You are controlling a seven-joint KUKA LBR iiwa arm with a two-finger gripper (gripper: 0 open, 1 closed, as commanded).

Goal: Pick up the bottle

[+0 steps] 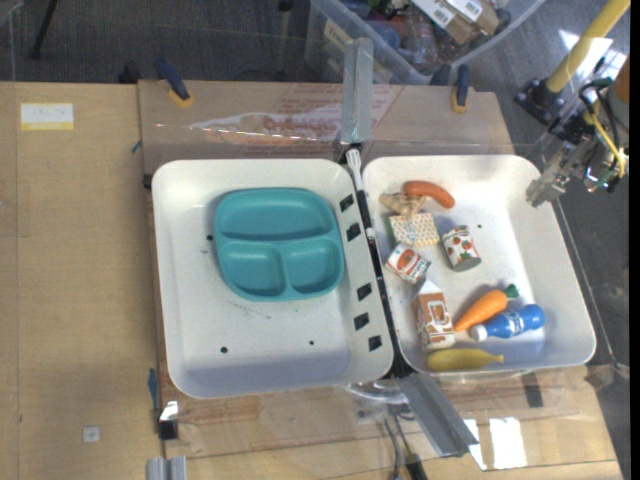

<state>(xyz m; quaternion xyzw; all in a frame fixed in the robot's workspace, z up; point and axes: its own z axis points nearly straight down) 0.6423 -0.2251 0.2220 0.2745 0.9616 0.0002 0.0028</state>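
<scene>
A grey metal tool (548,186) sits below dark wrist hardware with yellow cabling.

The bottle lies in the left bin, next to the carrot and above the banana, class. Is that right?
Not quite. The camera view shows the bottle in the right bin, not the left. The rest stands: it lies next to the carrot and above the banana.

We'd call the bottle (512,323) glossy plastic, blue and white. Both white bins (190,268) look like smooth, slightly shiny plastic, the teal divided tray (278,243) more matt. The bench (70,298) reads as pale, matt wood.
</scene>
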